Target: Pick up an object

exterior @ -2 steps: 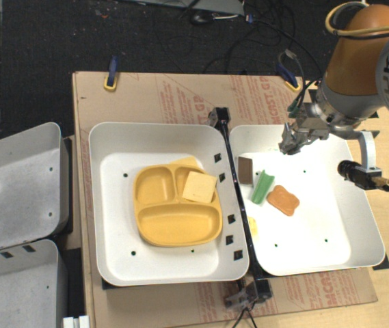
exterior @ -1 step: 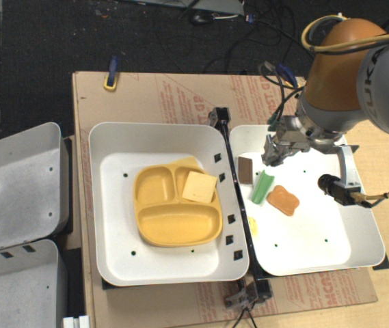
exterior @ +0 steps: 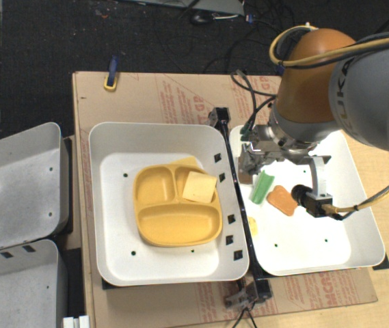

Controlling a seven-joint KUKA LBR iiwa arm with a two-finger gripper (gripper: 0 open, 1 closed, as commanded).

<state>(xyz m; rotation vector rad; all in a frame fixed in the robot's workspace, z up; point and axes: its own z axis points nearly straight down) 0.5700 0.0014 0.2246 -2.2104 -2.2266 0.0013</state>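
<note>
My gripper [exterior: 254,161] hangs low over the back left part of the right bin [exterior: 331,248], under the grey and orange wrist. A green stick-shaped object [exterior: 262,186] lies just below it, close to the gripper or touching it. An orange wedge [exterior: 282,200] lies right beside the green one. A small brown piece [exterior: 245,178] shows at the bin's left wall under the gripper. A tiny yellow bit [exterior: 252,224] rests nearer the front left. The wrist hides the bin's back part.
The left bin [exterior: 112,251] holds a yellow divided plate [exterior: 173,217] with a pale yellow block [exterior: 199,186] on its upper right compartment. A black bracket [exterior: 312,201] with a cable hangs from the arm near the orange wedge. White lids [exterior: 16,183] lie at far left.
</note>
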